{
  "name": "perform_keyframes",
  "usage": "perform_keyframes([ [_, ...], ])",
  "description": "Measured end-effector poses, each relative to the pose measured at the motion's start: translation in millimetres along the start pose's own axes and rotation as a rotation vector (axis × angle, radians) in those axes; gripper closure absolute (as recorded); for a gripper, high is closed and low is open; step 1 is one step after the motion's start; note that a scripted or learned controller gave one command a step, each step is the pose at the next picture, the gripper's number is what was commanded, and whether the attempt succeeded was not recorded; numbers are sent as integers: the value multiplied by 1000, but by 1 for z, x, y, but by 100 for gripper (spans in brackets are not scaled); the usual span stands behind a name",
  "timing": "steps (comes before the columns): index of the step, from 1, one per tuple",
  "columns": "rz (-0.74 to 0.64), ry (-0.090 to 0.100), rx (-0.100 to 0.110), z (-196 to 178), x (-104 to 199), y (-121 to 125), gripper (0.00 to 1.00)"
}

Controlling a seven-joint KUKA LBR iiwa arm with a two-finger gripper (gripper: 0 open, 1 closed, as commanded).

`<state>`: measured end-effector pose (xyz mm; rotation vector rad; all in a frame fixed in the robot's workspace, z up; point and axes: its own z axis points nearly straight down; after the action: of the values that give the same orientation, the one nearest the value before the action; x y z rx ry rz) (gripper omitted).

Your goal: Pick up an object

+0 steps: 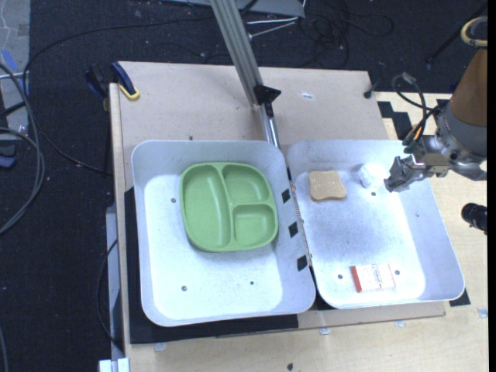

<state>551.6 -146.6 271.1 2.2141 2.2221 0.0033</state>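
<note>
The desk (194, 107) carried two shallow white bins side by side; the left bin (155, 285) held a green divided plate (229, 206), lying flat with its compartments up, while the right bin (434, 239) held the loose things that could be picked. A slice of toast (326, 185) lay flat near the far left corner of that bin; a small white object (365, 177) sat just right of it, too blurred to name; a small red-and-white box (373, 277) lay flat at the near side, its long axis running left to right, roughly along the bin's near rim. The hand (397, 179) hung over the far right part of the right bin, just beside the white object, which was probably its target; whether it was open or closed I could not tell, and nothing showed in its grip, so the pick looked not yet made.
</note>
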Motion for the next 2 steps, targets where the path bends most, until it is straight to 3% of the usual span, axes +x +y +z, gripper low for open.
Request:
perform_keyframes([
  [2, -4, 3, 6, 3, 98, -22, 100],
])
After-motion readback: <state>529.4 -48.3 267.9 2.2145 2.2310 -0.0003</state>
